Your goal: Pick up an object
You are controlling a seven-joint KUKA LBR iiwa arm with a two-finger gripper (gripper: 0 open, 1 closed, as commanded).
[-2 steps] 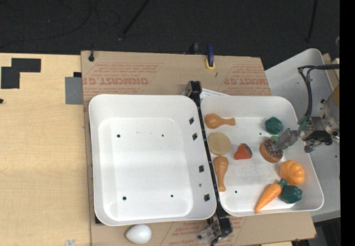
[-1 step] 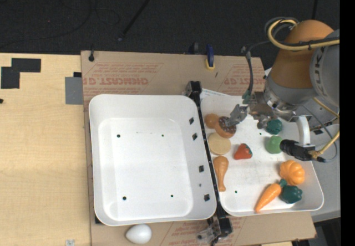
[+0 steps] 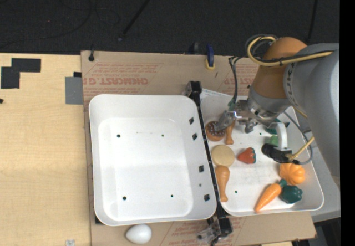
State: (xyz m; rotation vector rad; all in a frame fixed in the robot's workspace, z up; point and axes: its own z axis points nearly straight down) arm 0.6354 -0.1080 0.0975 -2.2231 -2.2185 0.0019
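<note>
The arm reached in from the right and stood over the far part of the right bin, while the left bin beside it carried none of the toys. The gripper sat low near the divider, and I could not tell whether it was apart or together; nothing could be seen held in it. Just beside it lay a brown doughnut-like toy, which looked the likeliest thing to take. Nearer me were a tan squash-shaped toy, a red piece, a small pumpkin and a carrot at the near corner. To do it well, I judged the gripper should settle squarely over one toy, clear of the bin wall and neighbours, then close before lifting straight up.
</note>
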